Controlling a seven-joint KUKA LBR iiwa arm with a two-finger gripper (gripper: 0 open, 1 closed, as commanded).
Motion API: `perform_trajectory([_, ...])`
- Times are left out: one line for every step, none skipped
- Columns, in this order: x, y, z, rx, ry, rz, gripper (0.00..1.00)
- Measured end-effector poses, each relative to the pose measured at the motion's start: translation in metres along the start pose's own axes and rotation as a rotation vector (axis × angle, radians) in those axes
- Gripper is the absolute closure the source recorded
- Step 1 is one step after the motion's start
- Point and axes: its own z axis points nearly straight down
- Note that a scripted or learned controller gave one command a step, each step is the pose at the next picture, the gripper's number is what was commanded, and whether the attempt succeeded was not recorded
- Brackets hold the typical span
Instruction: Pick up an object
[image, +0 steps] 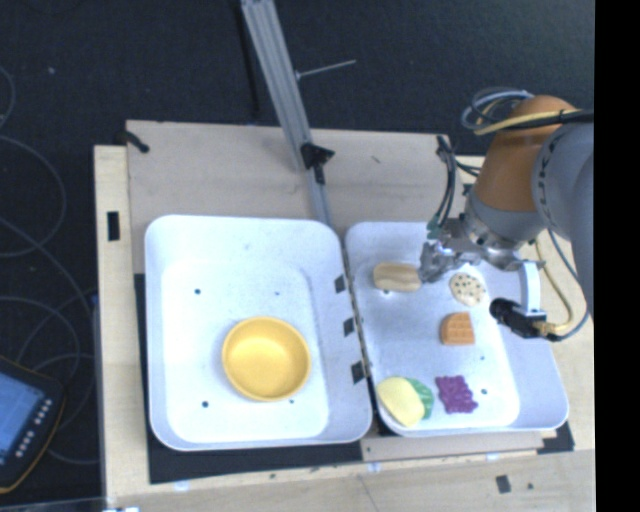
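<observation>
**Gripper meets tan bread-like piece in right bin**

The tan oblong bread-like piece (396, 277) lies at the right white bin's (530, 400) upper left. The grey two-finger gripper (433, 262) touches its right end; grip state unclear. No legible writing. Wooden bench (220, 170), dark floor.

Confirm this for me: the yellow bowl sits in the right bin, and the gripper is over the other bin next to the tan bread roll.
One thing is wrong: the camera view shows the yellow bowl in the left bin, not the right one. The rest holds: the gripper is over the other bin, the right one, next to the tan bread roll.
</observation>
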Motion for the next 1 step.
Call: perform_trajectory([-0.007, -0.0022, -0.0631, -0.002, -0.001, 0.003, 1.0])
